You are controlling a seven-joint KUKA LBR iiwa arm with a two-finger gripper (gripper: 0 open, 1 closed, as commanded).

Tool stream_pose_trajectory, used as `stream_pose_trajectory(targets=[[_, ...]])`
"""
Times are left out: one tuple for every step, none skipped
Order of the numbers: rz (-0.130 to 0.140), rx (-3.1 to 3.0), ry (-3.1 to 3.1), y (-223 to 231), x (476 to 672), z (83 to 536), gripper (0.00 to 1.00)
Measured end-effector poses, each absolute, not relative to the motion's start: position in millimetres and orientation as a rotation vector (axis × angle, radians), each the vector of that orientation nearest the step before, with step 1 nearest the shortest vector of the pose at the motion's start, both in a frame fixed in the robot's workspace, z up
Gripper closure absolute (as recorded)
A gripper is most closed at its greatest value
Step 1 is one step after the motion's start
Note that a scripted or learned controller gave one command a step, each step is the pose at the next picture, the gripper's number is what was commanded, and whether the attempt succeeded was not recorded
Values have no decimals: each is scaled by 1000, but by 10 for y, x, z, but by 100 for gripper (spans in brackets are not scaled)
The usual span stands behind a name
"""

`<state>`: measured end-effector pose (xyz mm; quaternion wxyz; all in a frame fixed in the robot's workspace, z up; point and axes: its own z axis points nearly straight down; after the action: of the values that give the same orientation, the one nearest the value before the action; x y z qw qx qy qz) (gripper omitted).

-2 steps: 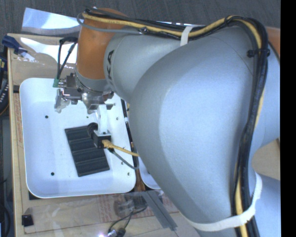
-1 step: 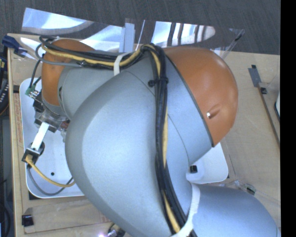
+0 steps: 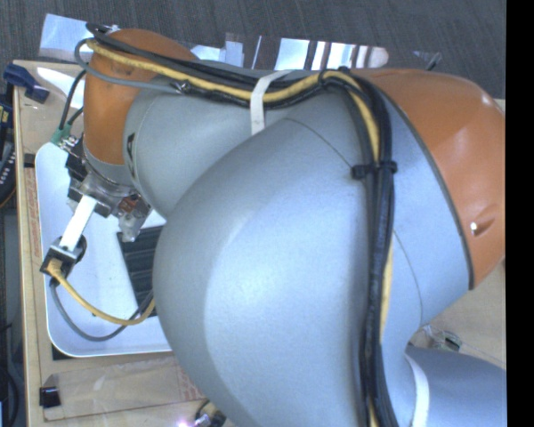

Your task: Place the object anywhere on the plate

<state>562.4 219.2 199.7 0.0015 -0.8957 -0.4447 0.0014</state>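
Object and plate both lie somewhere I cannot place: the arm [image 3: 294,265] covers most of the two bins, so whichever floor carries them is hidden under it. That hidden relation is what the coming move turns on. Which way the object lies from the jaws, and how its long axis runs, cannot be read here.

Biggest by far is the arm itself, a rounded grey shell sweeping in from the right, with a black and yellow cable bundle [image 3: 374,238] strapped along its back. An orange shell [image 3: 463,176] sits at its right shoulder. The orange band [image 3: 111,87] above the wrist stands at the upper left, pointing down into the left bin.

Beneath it, the wooden desk [image 3: 107,381] shows along the lower left. On it rests the left bin [image 3: 89,292], white, with a bare stretch of floor under the wrist. A dark ribbed strip [image 3: 141,261] runs along that bin's right side, half under the arm.

Below the band, the wrist flange [image 3: 107,192] hangs over the bin's upper half with the jaws beneath it. Whether the jaws are apart or together I cannot tell, and nothing is visibly clamped in them. A white bar [image 3: 76,225] slants down-left from the flange to a small black block [image 3: 58,258], and a loose yellow cable [image 3: 89,310] loops from there across the bin floor.

My guess is that the wrist's own clutter and that loose loop are the likeliest snags for any move within the bin.
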Motion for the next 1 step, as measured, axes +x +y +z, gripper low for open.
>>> stream_pose_trajectory(targets=[[9,-2829,-1357,1713,5298,2499,0]])
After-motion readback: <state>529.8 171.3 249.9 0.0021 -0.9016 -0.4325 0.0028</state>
